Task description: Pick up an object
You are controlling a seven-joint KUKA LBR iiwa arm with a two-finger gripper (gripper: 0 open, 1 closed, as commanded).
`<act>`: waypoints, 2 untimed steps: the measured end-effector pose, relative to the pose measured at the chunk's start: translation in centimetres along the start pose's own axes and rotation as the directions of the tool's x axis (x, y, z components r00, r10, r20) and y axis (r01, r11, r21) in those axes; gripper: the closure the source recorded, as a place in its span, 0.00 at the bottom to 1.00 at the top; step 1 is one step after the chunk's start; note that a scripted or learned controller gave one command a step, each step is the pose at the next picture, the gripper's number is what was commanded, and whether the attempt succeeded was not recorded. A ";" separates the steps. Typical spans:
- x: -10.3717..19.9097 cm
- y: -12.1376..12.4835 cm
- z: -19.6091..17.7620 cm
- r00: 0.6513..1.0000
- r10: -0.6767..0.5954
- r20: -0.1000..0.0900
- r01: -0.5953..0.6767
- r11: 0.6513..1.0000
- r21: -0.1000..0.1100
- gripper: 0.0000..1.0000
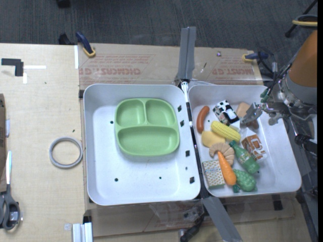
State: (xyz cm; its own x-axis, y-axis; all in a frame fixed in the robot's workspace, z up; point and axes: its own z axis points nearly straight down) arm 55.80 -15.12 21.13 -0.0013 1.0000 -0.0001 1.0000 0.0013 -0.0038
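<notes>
The gripper point(254, 116) hovers with fingers apart, holding nothing. The tan block point(244, 109) lies just beside it; better descend straight and close slowly.

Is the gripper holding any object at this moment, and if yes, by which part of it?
It cannot be told. The gripper is low over the right bin, beside a tan block, but the view shows nothing clearly between its fingers.
</notes>
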 end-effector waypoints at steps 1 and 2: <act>-3.9 -5.9 11.9 0.994 -0.109 0.002 0.109 0.994 -0.005 0.00; -1.6 -5.6 10.8 1.000 -0.023 -0.001 0.023 1.000 -0.002 0.00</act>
State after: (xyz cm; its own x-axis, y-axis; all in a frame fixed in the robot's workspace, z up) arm 50.11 -16.71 10.36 -0.0242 0.9997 0.0008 0.9997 0.0242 -0.0015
